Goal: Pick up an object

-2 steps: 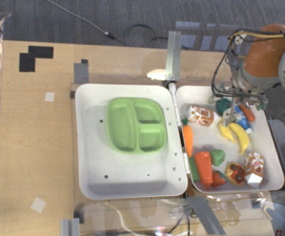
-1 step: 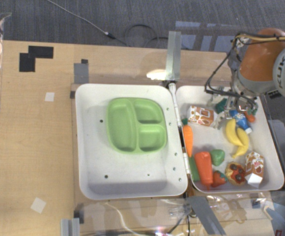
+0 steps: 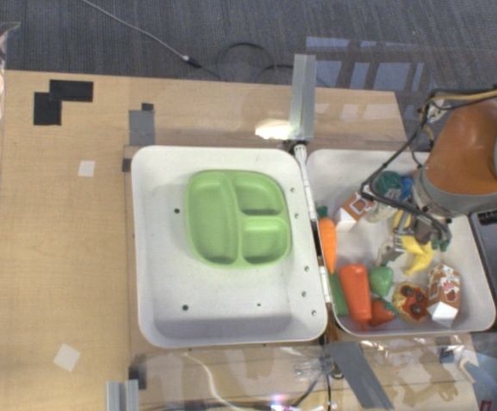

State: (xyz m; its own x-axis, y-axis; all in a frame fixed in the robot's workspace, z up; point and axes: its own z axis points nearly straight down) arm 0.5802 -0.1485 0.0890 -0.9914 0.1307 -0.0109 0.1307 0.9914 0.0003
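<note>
Wooden bench, two shallow white bins (image 3: 231, 328) | we see gripper (image 3: 403, 234) over right bin, jaw state unreadable | curved yellow plastic banana (image 3: 419, 253) just below-right, long axis diagonal.

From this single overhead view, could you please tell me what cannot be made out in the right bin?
- Gripper: its fingers blend into the toys in the camera view; open or shut, cannot tell.
- Teal object: partly covered by black cables.
- Items under the arm: hidden by its orange band.
- Small carton: print too small to read.

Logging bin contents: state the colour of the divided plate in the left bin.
Light green, the divided plate; seen clearly in the camera view.
</note>
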